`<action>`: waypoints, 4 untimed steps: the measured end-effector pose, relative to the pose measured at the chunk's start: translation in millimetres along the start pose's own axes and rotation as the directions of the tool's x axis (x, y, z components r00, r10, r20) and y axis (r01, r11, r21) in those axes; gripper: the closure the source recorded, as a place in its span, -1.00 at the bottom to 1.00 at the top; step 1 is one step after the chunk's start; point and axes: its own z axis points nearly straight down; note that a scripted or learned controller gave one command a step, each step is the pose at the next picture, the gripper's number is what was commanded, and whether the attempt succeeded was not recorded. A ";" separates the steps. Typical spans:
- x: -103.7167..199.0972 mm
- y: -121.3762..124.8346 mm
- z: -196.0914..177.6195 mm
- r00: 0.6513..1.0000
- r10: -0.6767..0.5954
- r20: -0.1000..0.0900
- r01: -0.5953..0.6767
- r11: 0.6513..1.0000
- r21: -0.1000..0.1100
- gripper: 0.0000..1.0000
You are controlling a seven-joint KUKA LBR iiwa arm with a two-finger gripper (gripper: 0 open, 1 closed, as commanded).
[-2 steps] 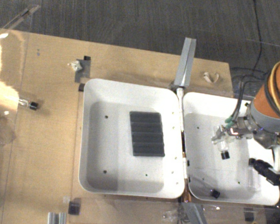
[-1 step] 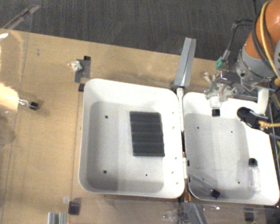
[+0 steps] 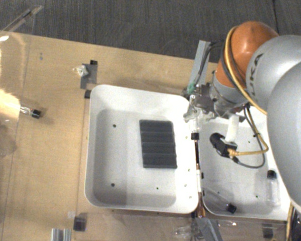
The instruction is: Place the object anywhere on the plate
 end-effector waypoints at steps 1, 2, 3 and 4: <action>75.0 -38.1 -40.4 0.983 -0.184 -0.001 0.184 0.983 -0.003 1.00; 122.9 -44.4 -53.9 0.840 -0.542 0.000 0.542 0.840 -0.003 1.00; 184.6 -33.7 2.4 0.646 -0.763 0.000 0.763 0.646 -0.002 1.00; 210.4 2.7 -18.5 0.806 -0.592 0.001 0.592 0.806 -0.004 1.00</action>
